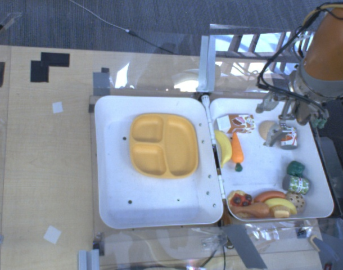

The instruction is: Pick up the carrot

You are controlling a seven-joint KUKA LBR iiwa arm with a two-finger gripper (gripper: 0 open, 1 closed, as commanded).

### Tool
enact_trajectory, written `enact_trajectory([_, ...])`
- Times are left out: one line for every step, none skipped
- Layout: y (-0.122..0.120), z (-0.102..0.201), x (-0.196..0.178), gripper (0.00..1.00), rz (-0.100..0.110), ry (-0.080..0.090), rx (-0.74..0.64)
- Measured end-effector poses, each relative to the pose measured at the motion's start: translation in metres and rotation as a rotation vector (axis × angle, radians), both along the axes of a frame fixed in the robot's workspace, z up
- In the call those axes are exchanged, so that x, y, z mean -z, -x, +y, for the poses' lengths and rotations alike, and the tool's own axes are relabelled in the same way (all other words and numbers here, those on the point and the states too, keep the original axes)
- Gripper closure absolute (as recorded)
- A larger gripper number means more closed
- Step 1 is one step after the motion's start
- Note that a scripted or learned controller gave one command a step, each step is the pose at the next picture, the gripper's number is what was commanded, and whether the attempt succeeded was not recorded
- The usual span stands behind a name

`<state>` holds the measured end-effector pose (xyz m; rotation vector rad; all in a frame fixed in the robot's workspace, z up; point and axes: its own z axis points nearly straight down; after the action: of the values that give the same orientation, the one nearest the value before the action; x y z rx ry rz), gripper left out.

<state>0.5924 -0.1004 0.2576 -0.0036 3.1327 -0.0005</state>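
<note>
The grey, orange-banded arm (329, 49) reaches in over the right white bin (323, 173), its gripper (281, 129) hanging open and empty, apart from the small orange carrot (237, 149) lying beside a yellow banana (222, 146).

Legible text, labels, brands, numbers, signs: none.

Printed surfaces noted, wording too small or blurred to read:
- Flat packet (239, 123), white with orange and brown print, lying at the far left of the right bin (323, 173), just beyond the carrot (237, 149). Print present, no word or brand can be made out.
- Small can (288, 138) with a red and white wrapper, to the right of the carrot in the same bin. Label unreadable.
- Green-wrapped can (296, 183), right of the carrot and nearer the camera. Label unreadable.
</note>
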Motion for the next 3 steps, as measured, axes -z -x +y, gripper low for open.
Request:
enact_trajectory([0.002,0.018,0.152,0.00,-0.019,0.003,-0.084])
enact_trajectory([-0.005,0.016,0.159,0.00,-0.012,0.000,-0.046])
enact_trajectory([-0.017,0.013,0.159,0.00,-0.012,0.000,-0.007])
